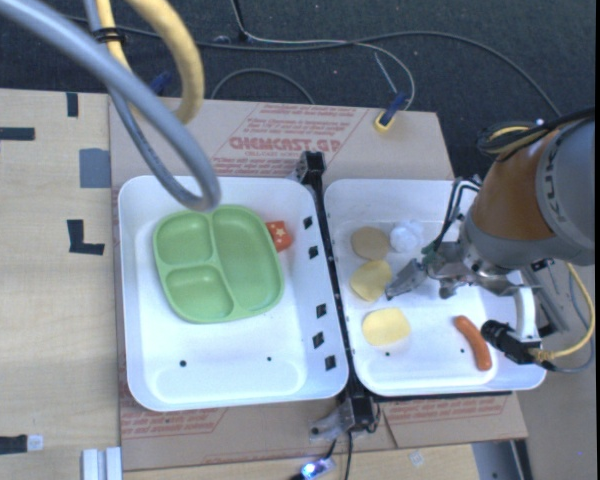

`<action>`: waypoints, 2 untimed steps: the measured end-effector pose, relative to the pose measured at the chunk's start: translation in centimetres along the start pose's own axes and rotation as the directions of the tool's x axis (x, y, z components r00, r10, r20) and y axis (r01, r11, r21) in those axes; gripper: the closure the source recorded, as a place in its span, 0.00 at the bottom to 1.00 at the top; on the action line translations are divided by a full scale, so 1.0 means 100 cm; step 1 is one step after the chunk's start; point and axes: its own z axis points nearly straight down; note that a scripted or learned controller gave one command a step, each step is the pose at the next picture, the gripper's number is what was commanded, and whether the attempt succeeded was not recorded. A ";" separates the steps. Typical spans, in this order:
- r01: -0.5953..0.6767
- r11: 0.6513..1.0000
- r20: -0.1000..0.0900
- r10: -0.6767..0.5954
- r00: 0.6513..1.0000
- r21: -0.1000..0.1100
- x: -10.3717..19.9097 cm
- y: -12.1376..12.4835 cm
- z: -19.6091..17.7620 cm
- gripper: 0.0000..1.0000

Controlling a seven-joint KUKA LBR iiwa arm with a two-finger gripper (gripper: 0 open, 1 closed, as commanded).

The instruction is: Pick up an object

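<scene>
Pale yellow round food piece (371, 280) in right bin (420, 373), touching claw (400, 282) at 9 o'clock; claw state unclear.

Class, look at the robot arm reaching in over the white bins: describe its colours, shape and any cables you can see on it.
The arm is a thick, rounded grey cylinder with a broad orange band above the wrist. Below that sits a dark metal gripper with slim dark parts. Yellow and black cables loop beside the wrist.
</scene>
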 end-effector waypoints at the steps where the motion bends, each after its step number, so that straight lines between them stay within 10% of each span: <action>1: 0.000 1.000 0.001 0.000 1.000 -0.002 0.000 0.000 0.034 0.00; 2: 0.000 1.000 0.003 0.000 1.000 -0.005 0.000 0.001 0.023 1.00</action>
